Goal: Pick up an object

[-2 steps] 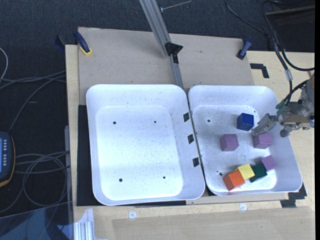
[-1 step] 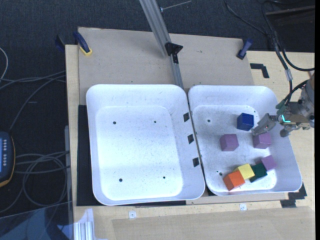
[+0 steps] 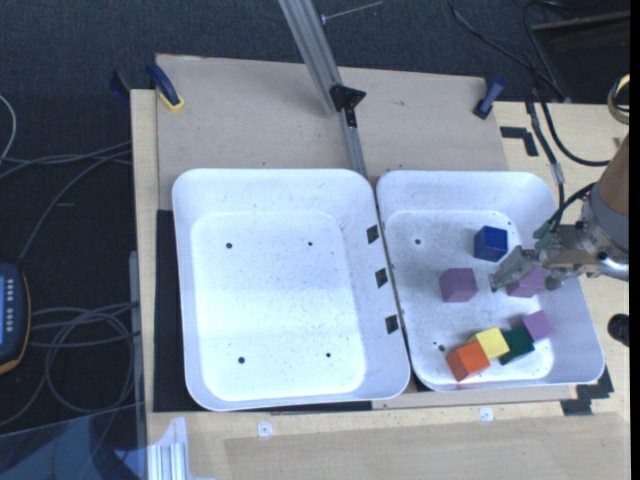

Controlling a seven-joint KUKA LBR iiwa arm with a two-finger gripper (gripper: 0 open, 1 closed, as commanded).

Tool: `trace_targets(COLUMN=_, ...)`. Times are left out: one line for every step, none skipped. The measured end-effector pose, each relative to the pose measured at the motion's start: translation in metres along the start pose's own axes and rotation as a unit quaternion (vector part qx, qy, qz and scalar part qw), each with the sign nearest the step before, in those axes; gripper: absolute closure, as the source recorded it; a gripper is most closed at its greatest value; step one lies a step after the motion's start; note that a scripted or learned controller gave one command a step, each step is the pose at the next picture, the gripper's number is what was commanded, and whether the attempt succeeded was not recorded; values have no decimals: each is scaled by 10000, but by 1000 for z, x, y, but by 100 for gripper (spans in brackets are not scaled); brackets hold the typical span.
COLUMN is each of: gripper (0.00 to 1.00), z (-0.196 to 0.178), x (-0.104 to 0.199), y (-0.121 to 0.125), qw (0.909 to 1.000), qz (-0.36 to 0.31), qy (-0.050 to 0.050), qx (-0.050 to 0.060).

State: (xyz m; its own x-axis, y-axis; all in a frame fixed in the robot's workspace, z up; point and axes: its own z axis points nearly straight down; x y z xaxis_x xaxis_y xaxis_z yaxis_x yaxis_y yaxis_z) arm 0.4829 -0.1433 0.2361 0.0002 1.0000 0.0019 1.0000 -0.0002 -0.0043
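No text, label, brand, number or sign can be read anywhere. The two shallow white plastic bins (image 3: 200, 298) carry only small dark dots and specks — no lettering. The coloured blocks in the bin right of it, such as the blue cube (image 3: 490, 242), show plain faces — no printed marks.

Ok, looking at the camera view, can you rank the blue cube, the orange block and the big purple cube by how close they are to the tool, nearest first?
From the tool, in the right bin:
1. Big purple cube, to its left.
2. Blue cube, toward the bin's far side; nearly as near, so this order is tentative.
3. Orange block, at the near rim, clearly farthest.
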Motion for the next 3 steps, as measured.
trace_targets(gripper=0, z=53, x=-10, y=2, qw=10000, qz=4, qy=2, qx=11)
trace_targets(gripper=0, z=116, x=-8, y=2, qw=10000, qz=-1, qy=6, qx=16)
trace_targets(gripper=100, z=102, x=-9, y=4, qw=10000, qz=-5, qy=-7, qx=-34)
